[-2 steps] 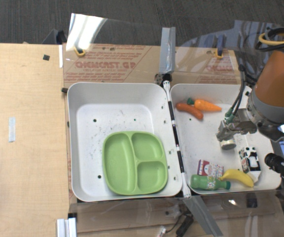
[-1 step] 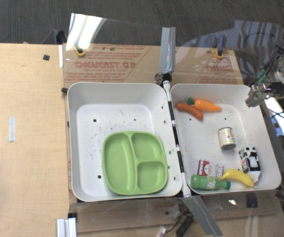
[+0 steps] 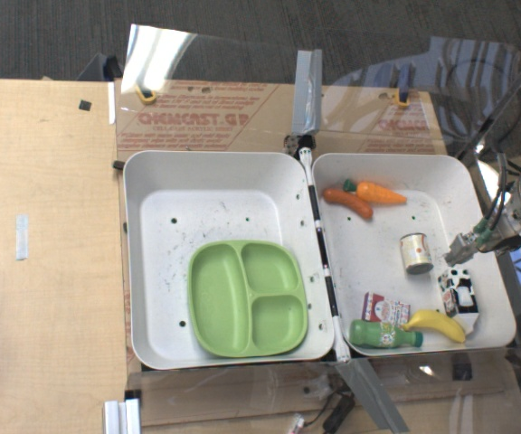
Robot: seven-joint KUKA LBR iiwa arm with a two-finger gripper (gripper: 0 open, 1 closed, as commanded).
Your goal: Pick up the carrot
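Note:
The carrot [image 3: 382, 193], orange with a green tip at its left end, lies on its side near the back of the right bin [image 3: 450, 172]. A reddish sausage-like piece [image 3: 349, 202] lies against its lower left. My gripper [image 3: 465, 252] comes in over the bin's right wall, well to the right of and nearer than the carrot. It hangs just right of a small tin can [image 3: 415, 252] and above a black-and-white carton [image 3: 460, 293]. Nothing shows between its tips.
At the right bin's front lie a yellow banana [image 3: 439, 324], a green bottle [image 3: 383, 334] and a red-and-white carton [image 3: 384, 310]. The left bin [image 3: 152, 206] holds a green divided plate [image 3: 247, 297]. A cardboard sheet [image 3: 206, 116] lies behind the bins.

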